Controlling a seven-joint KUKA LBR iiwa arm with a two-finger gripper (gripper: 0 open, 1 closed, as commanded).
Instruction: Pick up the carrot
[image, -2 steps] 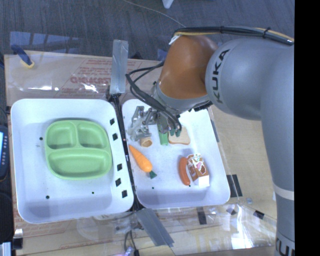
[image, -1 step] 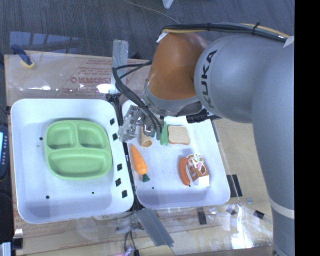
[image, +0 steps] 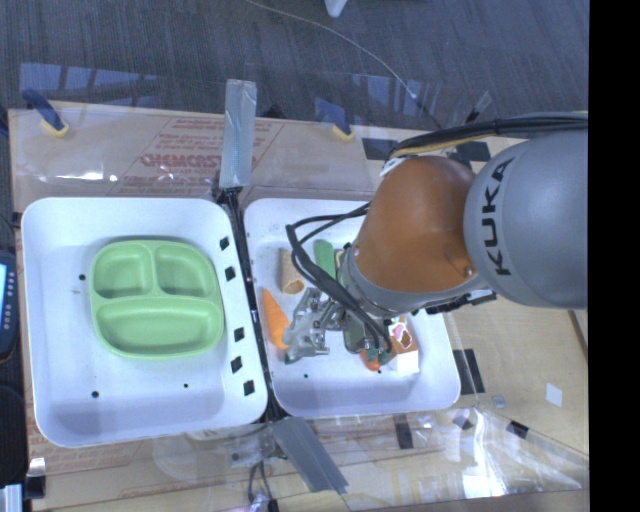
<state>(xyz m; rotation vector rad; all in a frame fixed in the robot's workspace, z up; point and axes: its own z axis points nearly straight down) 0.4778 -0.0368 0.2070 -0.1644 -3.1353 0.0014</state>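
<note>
Arm (image: 470, 230) overhead; our end effector (image: 308, 335) at carrot's (image: 273, 316) 3 o'clock, closure unclear; we risk nudging carrot into bin wall (image: 262, 345).

Two shallow white plastic bins (image: 60, 400), one green divided plate (image: 157, 300), one orange carrot (image: 274, 315), perhaps four small items under the arm.

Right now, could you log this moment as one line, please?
gripper low in right bin | carrot beside it, not held | green plate in left bin
</note>
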